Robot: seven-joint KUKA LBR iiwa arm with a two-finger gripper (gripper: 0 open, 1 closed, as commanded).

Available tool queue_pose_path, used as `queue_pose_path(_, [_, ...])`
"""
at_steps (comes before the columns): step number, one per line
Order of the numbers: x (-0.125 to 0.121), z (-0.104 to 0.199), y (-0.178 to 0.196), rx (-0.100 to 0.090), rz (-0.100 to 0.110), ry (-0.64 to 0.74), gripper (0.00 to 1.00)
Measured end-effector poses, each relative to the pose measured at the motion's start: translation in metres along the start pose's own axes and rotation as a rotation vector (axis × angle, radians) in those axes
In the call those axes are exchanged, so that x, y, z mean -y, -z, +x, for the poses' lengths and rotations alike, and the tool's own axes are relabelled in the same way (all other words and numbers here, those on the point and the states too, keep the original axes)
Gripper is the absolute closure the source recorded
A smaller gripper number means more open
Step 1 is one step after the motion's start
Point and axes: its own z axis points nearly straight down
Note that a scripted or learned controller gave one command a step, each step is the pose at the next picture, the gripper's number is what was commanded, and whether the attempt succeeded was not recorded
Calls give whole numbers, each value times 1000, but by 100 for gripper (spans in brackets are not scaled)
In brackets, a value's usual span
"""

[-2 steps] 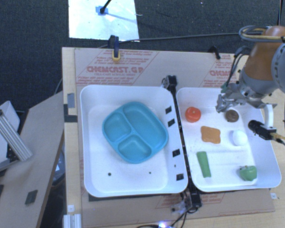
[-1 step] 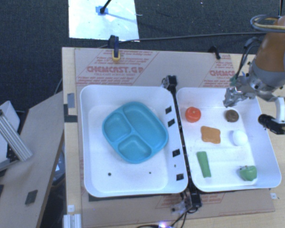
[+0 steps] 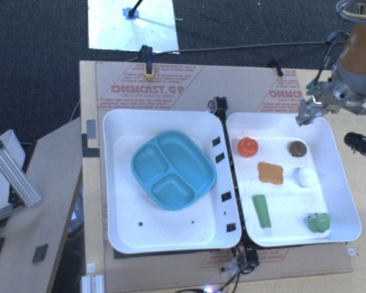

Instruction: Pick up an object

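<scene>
Approach step: gripper [image 3: 306, 116], finger state cannot be told, hangs over right bin's [image 3: 338, 163] far rim; brown ball [image 3: 297, 149] lies nearest; next move calls for descent onto it.

**Occluded, Cropped and Unresolved Items**

We see the arm [image 3: 357, 54] cut off by the right edge, with only its wrist section in frame. The gripper [image 3: 306, 116] is small and blurred over the right bin's [image 3: 338, 157] upper rim; we cannot tell how its fingers stand. The brown object [image 3: 297, 149] is too small to identify. Equipment at the left edge [image 3: 9, 176] is cropped.
</scene>
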Motion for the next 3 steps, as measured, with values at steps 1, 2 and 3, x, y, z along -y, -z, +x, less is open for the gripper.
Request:
queue_pose_path(1, [-7, 51, 8, -2, 2, 5, 100])
queue_pose_path(2, [-6, 98, -3, -2, 4, 4, 100])
queue_pose_path(3, [-19, 157, -5, -2, 3, 5, 100])
